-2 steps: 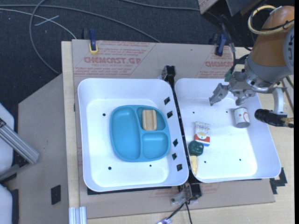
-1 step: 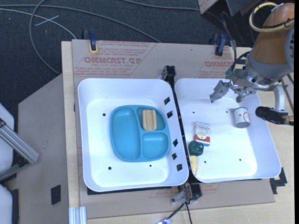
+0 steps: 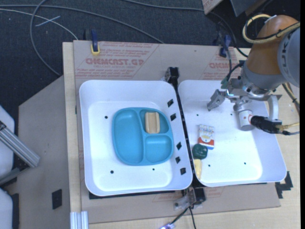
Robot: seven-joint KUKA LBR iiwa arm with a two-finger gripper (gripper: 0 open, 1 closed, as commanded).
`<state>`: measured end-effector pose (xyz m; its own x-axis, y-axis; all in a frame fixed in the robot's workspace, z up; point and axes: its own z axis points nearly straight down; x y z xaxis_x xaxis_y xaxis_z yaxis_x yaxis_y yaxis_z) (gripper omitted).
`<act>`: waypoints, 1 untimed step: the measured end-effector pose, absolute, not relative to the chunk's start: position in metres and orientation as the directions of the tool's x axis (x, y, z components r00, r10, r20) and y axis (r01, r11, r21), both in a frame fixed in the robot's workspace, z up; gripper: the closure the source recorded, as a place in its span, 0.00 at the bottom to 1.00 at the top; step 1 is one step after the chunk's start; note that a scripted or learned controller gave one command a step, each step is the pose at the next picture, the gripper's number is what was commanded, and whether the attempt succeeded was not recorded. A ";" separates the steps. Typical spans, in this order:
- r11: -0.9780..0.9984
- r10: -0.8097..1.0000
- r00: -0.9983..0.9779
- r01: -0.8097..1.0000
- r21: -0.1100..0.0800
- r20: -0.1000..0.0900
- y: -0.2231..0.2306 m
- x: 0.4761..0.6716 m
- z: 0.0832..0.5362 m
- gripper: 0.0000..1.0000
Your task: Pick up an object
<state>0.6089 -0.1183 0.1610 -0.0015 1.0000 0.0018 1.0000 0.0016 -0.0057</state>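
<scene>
Gripper [image 3: 228, 97] above right bin [image 3: 248, 171], fingers spread apart, clamping nothing.
Small carton [image 3: 206, 136] below and just left; green piece [image 3: 199, 151] farther below.

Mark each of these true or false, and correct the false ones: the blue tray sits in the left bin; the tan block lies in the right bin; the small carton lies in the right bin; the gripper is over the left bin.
1. The blue tray sits in the left bin. True.
2. The tan block lies in the right bin. False: it lies in a compartment of the blue tray, in the left bin.
3. The small carton lies in the right bin. True.
4. The gripper is over the left bin. False: it is over the right bin.
</scene>
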 end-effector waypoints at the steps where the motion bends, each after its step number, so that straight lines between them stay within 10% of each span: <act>1: 0.002 1.000 -0.001 1.000 -0.006 0.002 -0.112 0.616 0.108 0.00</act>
<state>0.6165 -0.1117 0.1084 -0.0015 1.0000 0.0020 1.0000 0.0015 -0.0061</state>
